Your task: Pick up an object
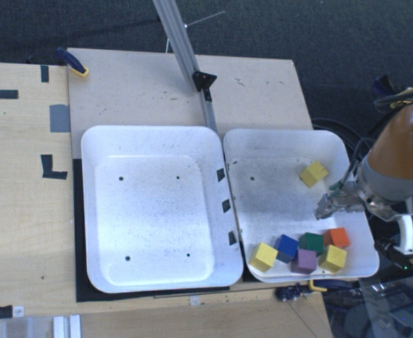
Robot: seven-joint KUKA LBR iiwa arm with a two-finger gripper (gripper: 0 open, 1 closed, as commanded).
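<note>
The right white bin (277,146) holds several small cubes. A lone yellow cube (313,174) lies near its far right. Along its near edge sit a yellow cube (264,256), a blue cube (287,247), a green cube (311,243), a purple cube (306,260), an orange cube (339,237) and another yellow cube (333,258). My gripper (328,208) hangs low over the right side of this bin, between the lone yellow cube and the orange cube. I see nothing held in it.
The left white bin (153,136) sits beside the right one. A slanted metal pole (182,37) with a black clamp crosses the board behind the bins. A blue and yellow tool (72,62) lies at the far left. Cables hang off the bench on the right.
</note>
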